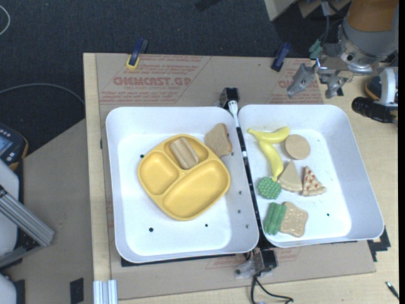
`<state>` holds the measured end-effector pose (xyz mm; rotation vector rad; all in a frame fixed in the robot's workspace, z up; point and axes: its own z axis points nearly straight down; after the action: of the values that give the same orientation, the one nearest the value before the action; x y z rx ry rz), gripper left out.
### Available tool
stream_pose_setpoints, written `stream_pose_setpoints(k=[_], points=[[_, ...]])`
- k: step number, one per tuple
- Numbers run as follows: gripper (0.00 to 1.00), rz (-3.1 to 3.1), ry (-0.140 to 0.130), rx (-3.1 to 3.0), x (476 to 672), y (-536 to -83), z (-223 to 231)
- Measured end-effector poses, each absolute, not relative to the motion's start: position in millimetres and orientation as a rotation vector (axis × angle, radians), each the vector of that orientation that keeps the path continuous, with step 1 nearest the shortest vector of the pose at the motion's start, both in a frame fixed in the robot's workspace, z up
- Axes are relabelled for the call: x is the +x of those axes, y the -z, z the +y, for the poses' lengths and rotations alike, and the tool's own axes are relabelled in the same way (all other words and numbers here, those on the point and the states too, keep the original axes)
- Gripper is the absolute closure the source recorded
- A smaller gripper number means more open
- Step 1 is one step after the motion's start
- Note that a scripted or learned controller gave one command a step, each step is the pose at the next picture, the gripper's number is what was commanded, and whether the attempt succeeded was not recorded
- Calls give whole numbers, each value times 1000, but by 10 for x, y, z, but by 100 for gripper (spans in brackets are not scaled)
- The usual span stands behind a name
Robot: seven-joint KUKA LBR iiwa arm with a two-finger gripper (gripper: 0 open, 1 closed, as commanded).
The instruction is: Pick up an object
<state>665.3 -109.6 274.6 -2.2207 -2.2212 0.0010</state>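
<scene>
Two bins (120, 170), yellow tray (183, 189), banana (271, 145); pincer (316, 81) spread wide, holding nothing

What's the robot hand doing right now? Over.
Gripper open, holding nothing, above the right bin's far edge. Banana, pizza slice, cracker untouched in that bin. Nothing blocking them. Over.

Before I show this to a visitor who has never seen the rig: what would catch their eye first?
Probably the yellow divided plate in the left bin, with a tan bread-like piece in one compartment. Next, the toy food clustered in the right bin, led by a banana and a pizza slice. The gripper hovers beyond that bin's far edge.
</scene>
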Motion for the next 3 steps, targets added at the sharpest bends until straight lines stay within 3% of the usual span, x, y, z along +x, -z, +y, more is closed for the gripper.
stream_pose_setpoints(k=[1,2,3], points=[[100,-2225,3,-2222,6660,-2860,-1094],[100,-2220,-8,-2207,6304,-1984,-427],[100,-2238,19,-2210,6299,-2946,648]])
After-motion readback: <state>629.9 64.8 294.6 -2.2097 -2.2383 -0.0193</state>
